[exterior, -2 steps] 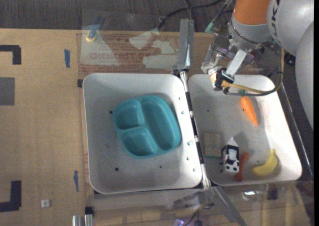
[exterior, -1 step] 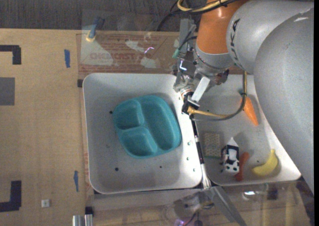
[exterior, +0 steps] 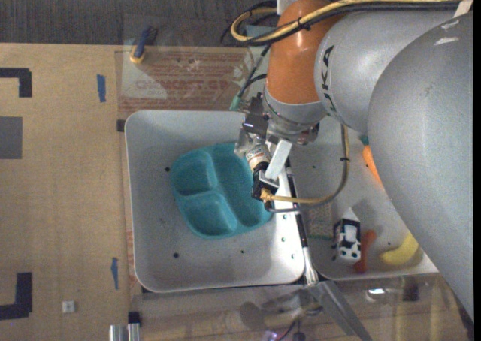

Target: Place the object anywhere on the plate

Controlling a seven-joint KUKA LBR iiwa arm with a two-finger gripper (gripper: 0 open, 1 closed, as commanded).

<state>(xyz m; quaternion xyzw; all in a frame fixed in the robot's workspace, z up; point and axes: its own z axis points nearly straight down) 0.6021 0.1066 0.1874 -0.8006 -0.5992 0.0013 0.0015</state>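
From above: the teal plate [exterior: 210, 193], split into compartments, lies in the left bin [exterior: 131, 182]. The gripper [exterior: 254, 158] hangs over the plate's right rim, the grey arm [exterior: 406, 107] sweeping in from the right. Whether the tool is wide, narrow or carrying anything, I cannot tell from this angle.

Well right of the plate, in the right bin [exterior: 325, 163], sit the loose things. First a black-and-white toy [exterior: 347, 240], with an orange-red piece [exterior: 366, 251] just beside it, and then a yellow banana shape [exterior: 400, 251]. I cannot tell which of them is the task's object.
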